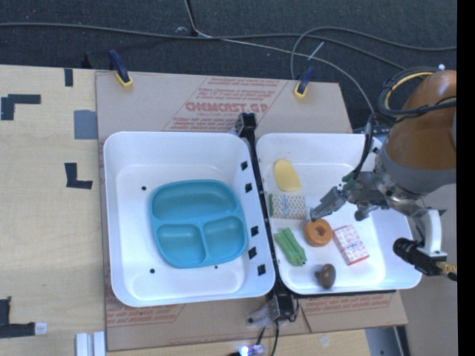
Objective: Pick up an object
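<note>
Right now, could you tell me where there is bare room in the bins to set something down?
Left bin: bare floor rings the blue tray, widest along its left wall. Right bin: a free strip by the far wall, beyond the yellow piece. Crowded around the donut, near the tool.

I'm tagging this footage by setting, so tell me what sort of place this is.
Probably a robotics lab's grasping test bench: two white bins clamped onto cardboard, toy items such as a doughnut, loose cables, and a robot arm reaching in.

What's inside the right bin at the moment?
The right bin holds a yellow piece, patterned packet, green item, donut, red-white card and brown lump. The arm covers its right part.
</note>
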You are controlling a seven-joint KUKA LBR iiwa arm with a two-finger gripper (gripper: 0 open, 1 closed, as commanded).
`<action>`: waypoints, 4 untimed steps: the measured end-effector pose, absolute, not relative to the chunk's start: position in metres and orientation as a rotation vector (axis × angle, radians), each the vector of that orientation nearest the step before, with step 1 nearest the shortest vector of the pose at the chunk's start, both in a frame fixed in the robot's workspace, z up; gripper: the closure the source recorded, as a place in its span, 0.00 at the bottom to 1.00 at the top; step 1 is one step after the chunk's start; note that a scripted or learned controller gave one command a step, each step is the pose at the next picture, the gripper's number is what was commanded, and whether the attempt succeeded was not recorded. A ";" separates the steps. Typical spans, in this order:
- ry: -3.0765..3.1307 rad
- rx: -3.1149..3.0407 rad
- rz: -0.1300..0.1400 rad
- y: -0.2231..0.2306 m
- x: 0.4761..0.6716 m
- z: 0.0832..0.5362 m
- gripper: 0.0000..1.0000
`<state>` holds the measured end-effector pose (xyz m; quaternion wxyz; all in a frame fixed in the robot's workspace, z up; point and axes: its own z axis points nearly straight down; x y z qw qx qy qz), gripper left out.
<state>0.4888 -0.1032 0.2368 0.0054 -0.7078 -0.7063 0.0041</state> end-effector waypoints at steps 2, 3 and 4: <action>-2.220 -2.218 0.005 -0.101 0.495 0.198 0.00; -2.218 -2.217 0.007 -0.100 0.488 0.153 0.00; -2.222 -2.229 0.003 -0.106 0.492 0.094 0.00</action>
